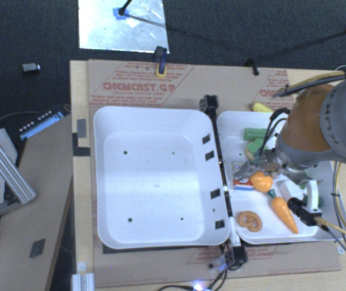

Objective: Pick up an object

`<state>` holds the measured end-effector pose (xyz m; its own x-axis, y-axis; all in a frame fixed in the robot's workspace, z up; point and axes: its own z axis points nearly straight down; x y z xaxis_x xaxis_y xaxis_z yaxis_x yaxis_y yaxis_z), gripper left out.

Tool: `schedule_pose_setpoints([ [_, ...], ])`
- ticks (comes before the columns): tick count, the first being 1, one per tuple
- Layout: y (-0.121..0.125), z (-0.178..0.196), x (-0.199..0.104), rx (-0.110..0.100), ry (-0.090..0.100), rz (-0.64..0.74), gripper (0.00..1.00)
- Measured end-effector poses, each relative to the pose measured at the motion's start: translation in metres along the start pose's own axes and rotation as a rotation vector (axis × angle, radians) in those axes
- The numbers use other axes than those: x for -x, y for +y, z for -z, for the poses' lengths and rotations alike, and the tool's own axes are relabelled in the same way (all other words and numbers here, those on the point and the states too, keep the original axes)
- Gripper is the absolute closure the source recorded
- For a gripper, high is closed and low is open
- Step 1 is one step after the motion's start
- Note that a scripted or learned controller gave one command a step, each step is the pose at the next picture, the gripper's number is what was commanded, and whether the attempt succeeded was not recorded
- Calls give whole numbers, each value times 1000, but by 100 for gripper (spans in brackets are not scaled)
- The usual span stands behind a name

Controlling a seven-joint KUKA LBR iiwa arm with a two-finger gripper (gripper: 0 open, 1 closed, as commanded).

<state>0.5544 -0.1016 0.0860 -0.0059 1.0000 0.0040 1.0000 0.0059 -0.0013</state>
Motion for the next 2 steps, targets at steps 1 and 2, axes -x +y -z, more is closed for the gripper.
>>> schedule_pose_setpoints([
  [1,5,23,6,19,-9,-3,100],
  [2,-56,102,-55,5,-1,3,100],
])
